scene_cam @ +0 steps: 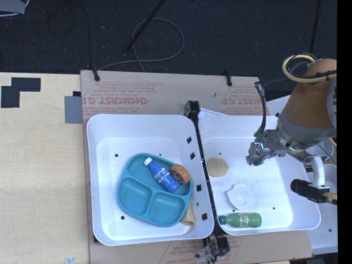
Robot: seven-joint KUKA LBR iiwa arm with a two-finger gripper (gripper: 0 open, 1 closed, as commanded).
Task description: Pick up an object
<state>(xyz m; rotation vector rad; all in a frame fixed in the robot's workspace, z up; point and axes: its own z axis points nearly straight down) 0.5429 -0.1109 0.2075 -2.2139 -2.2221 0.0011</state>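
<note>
I have lifted nothing yet. My pincer (257, 154) hangs over the right white bin (300, 220); I cannot tell its state. A round tan disc (218, 167) lies just left of it, a green plastic bottle (240, 220) farther below.

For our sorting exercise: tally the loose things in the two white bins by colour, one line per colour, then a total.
Blue: 2, the tray and the bottle
Green: 1, the bottle
Tan or brown: 2, the round disc and the donut-like piece
White: 1, the flat piece
Total: 6
</note>
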